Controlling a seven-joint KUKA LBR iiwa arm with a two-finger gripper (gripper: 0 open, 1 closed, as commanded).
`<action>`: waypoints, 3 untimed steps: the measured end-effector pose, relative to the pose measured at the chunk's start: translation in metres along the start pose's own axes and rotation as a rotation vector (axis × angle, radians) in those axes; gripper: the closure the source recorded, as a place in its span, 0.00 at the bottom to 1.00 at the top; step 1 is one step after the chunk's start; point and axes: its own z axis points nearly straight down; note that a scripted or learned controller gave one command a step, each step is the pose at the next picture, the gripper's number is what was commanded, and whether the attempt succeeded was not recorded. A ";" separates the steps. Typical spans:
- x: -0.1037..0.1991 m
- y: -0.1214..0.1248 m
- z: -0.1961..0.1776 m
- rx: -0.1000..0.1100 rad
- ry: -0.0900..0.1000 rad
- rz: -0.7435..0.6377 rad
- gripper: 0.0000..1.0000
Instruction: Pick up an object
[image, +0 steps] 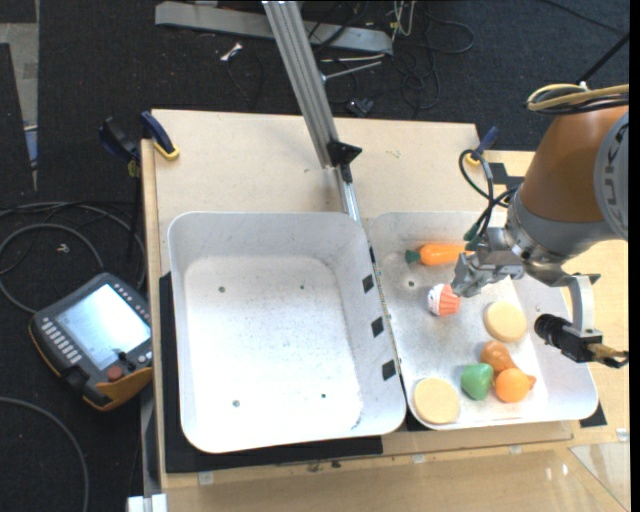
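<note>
Our gripper (466, 283) hangs just right of and above the small red-and-white toy (442, 300); we cannot tell its grip state.

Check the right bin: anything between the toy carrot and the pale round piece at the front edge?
Yes. In the camera view, a small red-and-white toy sits on that stretch, between the carrot and the pale round piece, nearer the carrot. Below it the bin floor is bare.

The scene is viewed by one fixed camera set above the tabletop (250, 150), looking down at a slant. Both bins are taken in whole: the left bin (200, 240) near the middle, the right bin (400, 230) toward the right. The arm (570, 170) is seen entering from the right. Dark floor (70, 100) is seen around the tabletop, so the view is fairly distant.
</note>
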 end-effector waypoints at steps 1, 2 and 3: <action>0.000 0.001 -0.027 0.003 0.000 0.000 1.00; 0.050 0.000 -0.018 0.009 0.003 -0.004 1.00; 0.113 0.006 -0.017 0.008 0.003 -0.005 1.00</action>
